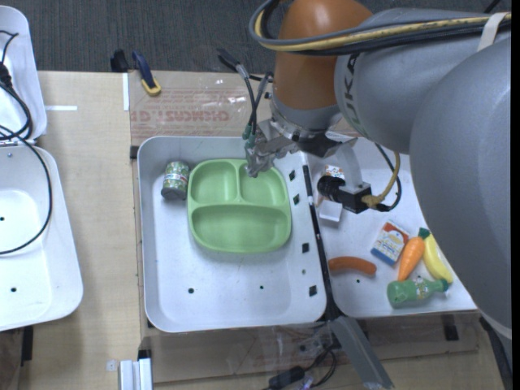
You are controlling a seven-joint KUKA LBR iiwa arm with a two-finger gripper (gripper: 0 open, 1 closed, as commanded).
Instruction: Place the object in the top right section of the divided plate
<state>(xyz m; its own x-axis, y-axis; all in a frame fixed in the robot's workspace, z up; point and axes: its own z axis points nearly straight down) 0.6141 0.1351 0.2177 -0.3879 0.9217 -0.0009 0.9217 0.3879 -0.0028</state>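
pale wooden tabletop under two shallow white bins, side by side. around the green divided plate: the left bin, with the plate lying flat toward its far end. one plate, three sections: two small ones at the far side, one wide one at the near side. just left of the plate, close to its rim and in the same bin: one small can with a green patterned label, upright.

right of the plate, past the wall between the bins: the right bin, holding five things. one red sausage-like piece nearest the plate; farther right, one orange-and-white carton, one carrot, one yellow banana, one green bottle on its side, these four bunched close together.

grey arm reaching in from the right of the plate, jaws low over the plate's top right section, near the ridge between the two small sections. jaws spread or pressed together: cannot tell. anything between them: cannot tell either, so the task's object not identifiable among the things listed.
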